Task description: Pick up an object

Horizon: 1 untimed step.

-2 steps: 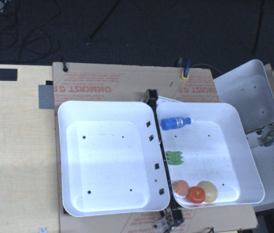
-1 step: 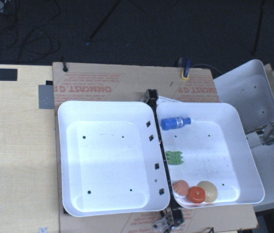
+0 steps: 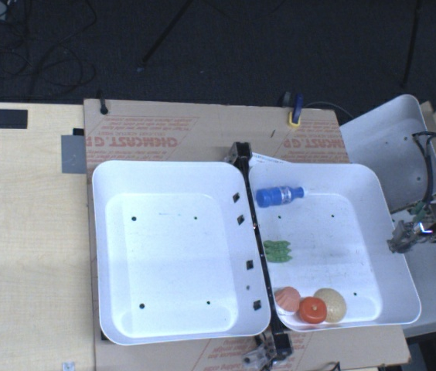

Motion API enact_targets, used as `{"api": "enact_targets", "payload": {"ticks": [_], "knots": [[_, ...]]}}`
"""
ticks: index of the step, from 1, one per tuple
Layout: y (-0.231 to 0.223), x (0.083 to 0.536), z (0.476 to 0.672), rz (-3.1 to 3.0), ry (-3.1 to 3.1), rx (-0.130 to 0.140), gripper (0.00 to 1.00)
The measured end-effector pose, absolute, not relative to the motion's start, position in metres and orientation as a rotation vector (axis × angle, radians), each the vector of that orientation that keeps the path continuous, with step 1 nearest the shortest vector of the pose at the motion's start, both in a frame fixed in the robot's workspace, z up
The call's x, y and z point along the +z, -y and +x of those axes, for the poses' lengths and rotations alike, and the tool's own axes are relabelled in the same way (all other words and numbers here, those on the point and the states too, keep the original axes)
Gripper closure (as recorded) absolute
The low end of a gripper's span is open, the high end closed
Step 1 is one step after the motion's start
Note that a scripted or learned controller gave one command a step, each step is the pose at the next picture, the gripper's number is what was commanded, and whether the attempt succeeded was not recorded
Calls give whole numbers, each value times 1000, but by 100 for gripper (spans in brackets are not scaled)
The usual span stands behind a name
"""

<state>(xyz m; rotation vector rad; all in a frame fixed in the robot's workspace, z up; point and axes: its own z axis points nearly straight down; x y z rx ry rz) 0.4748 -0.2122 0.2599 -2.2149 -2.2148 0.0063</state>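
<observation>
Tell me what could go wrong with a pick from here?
1. The red piece, tan piece and pink piece crowd together in the right bin's near corner, so fingers may hit the wall or catch two.
2. The blue bottle lies on its side and could roll.

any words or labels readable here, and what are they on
"CHEMCAST GP", printed in red and seen upside down, on the brown board behind the left bin.
"GP", part of the same red print, on the board behind the right bin.
Red print on the board at the front edge: too cut off to read.
Blue bottle: label too small to read.
</observation>
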Motion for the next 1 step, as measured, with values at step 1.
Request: {"api": "enact_targets", "payload": {"ticks": [1], "knots": [[214,274,475,-2220,2217,3,100]]}}
